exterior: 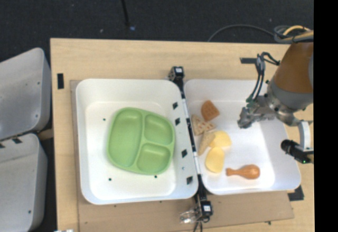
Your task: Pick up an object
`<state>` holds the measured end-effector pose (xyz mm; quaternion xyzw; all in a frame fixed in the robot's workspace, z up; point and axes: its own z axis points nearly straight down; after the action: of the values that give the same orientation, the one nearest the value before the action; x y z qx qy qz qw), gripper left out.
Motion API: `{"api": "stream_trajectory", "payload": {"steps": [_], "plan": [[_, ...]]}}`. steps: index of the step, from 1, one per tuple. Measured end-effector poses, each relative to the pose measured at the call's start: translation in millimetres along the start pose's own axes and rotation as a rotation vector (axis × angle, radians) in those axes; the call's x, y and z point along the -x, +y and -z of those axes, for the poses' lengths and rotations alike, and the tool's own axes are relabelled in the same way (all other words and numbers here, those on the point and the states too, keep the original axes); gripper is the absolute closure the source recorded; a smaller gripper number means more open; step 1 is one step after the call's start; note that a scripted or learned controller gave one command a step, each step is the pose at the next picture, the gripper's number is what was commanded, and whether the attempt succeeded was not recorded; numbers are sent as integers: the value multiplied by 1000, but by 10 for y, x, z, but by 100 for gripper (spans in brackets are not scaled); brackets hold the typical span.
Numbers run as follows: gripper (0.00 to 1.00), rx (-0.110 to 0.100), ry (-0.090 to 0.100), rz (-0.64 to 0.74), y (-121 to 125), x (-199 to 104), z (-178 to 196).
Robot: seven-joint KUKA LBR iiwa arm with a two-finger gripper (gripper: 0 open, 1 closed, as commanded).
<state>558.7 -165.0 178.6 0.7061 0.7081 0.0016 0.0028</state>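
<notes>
The bench (63,62) is seen carrying two bins. A green tray (141,141) lies in the left bin (84,183). In the right bin (280,173), food pieces (214,144) are grouped at left; the tool (245,120) hangs above right of them.

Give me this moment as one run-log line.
arm: over right bin | gripper: above bin floor, nothing seen held | nearest: brown toy bread slice | green divided plate: left bin | pick: not yet done
</notes>
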Motion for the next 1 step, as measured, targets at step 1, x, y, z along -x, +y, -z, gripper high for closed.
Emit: {"api": "stream_trajectory", "payload": {"steps": [1], "plan": [[100,1,-1,0,-7,14,641]]}}
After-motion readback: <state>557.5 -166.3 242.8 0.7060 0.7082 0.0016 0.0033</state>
